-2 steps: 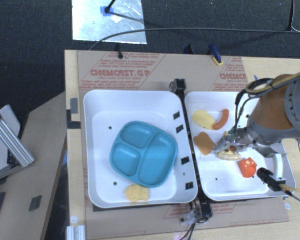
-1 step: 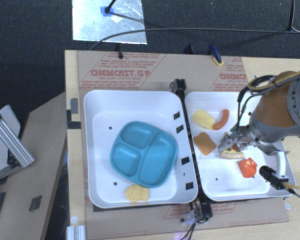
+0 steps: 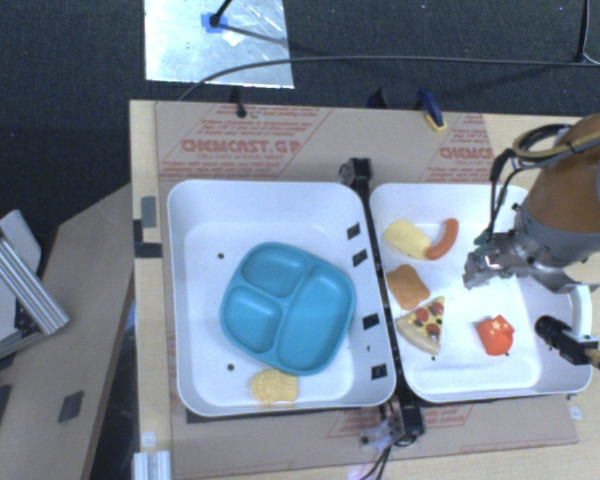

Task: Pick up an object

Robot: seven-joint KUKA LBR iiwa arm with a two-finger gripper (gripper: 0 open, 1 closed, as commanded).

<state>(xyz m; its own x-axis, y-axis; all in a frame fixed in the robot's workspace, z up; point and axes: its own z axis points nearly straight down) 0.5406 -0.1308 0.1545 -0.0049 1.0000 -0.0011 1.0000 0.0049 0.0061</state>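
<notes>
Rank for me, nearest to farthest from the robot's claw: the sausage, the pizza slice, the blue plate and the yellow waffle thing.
Measured from the gripper over the right bin:
1. Sausage, just left of it, right bin.
2. Pizza slice, lower left, right bin.
3. Blue plate, middle of the left bin.
4. Yellow waffle, left bin's front edge.
</notes>
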